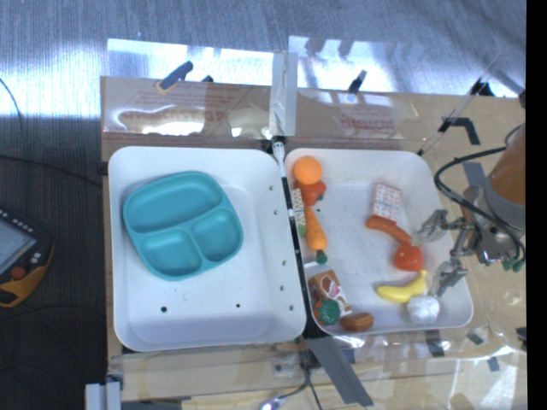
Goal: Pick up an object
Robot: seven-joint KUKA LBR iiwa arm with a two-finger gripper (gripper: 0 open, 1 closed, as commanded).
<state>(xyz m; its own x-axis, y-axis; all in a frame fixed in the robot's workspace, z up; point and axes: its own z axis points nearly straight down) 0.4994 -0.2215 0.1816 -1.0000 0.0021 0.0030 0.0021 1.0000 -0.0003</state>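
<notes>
A teal tray [182, 224] lies in the white left bin [137, 314]. In the white right bin [346, 165]: an orange ball [308, 170] at eleven o'clock, an orange carrot [316, 233], a red tomato [408, 257], and a yellow banana [402, 291] at five o'clock.
</notes>
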